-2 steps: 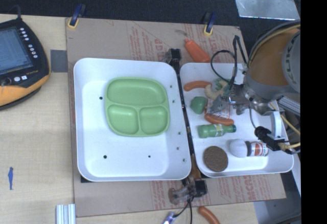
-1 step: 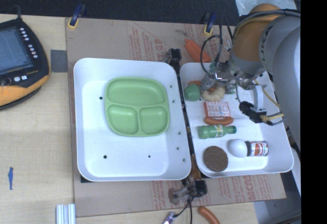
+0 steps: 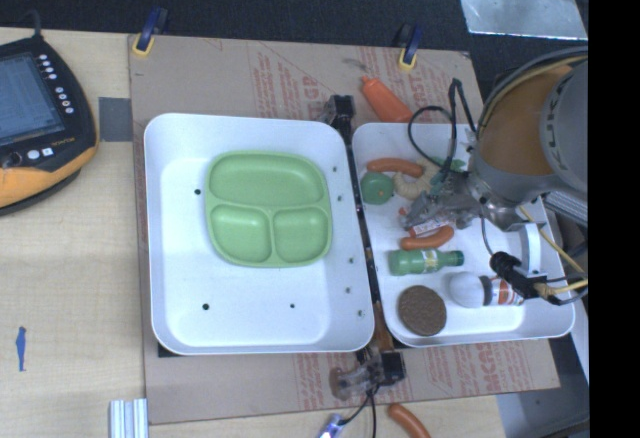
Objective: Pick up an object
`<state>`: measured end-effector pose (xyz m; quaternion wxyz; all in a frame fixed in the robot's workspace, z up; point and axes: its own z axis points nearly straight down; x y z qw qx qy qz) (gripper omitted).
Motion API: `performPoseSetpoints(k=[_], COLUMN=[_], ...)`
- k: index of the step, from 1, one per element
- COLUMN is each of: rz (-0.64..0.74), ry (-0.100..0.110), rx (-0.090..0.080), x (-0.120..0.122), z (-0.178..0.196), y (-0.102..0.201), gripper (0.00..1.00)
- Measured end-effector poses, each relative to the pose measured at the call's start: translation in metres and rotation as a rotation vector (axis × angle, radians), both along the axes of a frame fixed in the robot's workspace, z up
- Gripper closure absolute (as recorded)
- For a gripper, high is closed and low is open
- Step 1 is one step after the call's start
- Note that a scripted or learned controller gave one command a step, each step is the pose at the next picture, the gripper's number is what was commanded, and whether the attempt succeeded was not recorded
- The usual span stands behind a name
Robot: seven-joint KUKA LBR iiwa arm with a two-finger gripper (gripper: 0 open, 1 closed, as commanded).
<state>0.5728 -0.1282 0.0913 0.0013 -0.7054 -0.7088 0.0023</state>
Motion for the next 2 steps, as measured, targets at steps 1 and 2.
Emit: performPoseSetpoints(k=[1,2], rz=[0.003,0.001], ry=[0.001,-0.003], rx=[0.0,0.002], x=[0.0,0.005], z=[0.01,0.101], y=[-0.001,0.086], gripper=[1.0,1.0])
